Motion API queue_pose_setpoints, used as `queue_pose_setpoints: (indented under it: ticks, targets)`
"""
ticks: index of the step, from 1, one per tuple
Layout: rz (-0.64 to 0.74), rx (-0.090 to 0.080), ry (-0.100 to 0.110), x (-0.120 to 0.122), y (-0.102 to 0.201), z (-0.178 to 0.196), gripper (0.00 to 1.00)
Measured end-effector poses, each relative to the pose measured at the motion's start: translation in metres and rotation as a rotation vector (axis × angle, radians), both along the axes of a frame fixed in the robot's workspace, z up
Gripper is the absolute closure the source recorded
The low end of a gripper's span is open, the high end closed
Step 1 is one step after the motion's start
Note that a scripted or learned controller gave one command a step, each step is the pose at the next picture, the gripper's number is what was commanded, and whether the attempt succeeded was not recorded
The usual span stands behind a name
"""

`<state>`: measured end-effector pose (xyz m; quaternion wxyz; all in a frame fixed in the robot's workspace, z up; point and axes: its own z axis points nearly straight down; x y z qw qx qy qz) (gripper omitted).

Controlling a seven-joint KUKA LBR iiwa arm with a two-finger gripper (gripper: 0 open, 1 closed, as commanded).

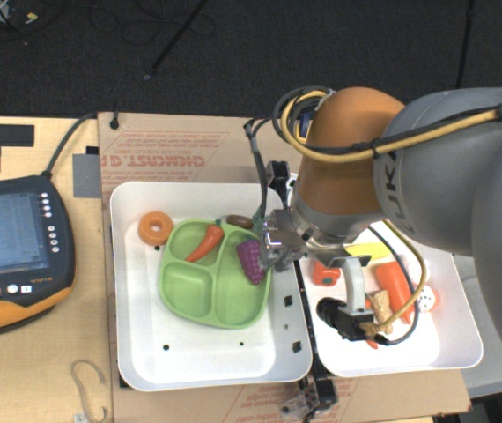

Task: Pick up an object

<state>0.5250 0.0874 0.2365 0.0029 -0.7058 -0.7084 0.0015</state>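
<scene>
Your gripper hangs beside the grapes on the green tray; finger state cannot be told. Likely light, knobbly plastic: pinch across the bunch's middle.

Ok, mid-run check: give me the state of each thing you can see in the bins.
green divided plate: flat in the left bin
orange pepper: lying in the plate
purple grapes: in the plate, by the gripper
orange ring: flat on the bin floor, beside the plate
carrot: lying in the right bin
gripper: low over the plate's right edge
</scene>
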Motion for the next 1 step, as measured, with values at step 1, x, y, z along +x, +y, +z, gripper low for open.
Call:
queue_pose_setpoints:
  ticks: [1]
  targets:
    - [-0.002,-0.002,-0.003,0.0056,-0.0016,-0.0002,1.00]
